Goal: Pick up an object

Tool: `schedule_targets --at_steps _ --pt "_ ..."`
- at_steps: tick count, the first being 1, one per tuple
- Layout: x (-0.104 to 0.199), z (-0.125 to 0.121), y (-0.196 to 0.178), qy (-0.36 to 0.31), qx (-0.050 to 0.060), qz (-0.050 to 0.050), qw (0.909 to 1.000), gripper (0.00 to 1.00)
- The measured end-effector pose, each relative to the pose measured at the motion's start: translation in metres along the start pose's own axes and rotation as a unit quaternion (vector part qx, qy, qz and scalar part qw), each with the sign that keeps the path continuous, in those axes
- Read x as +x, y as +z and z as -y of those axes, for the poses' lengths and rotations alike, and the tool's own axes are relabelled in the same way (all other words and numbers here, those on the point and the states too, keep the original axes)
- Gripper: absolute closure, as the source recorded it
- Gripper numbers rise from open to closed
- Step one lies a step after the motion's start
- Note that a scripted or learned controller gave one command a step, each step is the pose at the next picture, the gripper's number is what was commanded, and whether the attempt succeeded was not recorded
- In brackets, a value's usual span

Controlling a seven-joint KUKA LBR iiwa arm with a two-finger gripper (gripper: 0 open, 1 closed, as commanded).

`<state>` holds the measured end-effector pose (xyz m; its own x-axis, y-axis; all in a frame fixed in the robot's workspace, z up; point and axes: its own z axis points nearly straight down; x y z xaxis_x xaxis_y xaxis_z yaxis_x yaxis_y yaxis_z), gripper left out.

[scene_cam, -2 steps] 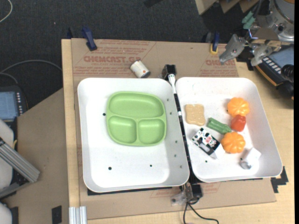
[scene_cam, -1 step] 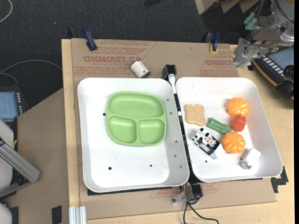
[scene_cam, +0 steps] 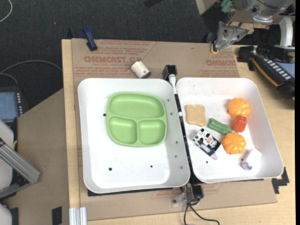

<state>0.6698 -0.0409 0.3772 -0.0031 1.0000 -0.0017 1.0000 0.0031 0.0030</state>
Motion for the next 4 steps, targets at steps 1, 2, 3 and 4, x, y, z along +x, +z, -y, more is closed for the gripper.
schedule_targets --at_steps 1,2,3,4 --pt "0.068 0.006 0.122 -0.002 0.008 -0.002 1.0000 1.00" --pt "0.150 0.066 0.151 -0.003 0.006 -0.003 1.0000 1.00" --pt "0.218 0.083 0.101 -0.003 -0.001 -0.003 1.0000 1.00" --pt "0.270 0.117 0.166 -0.002 0.007 -0.001 1.0000 1.00"
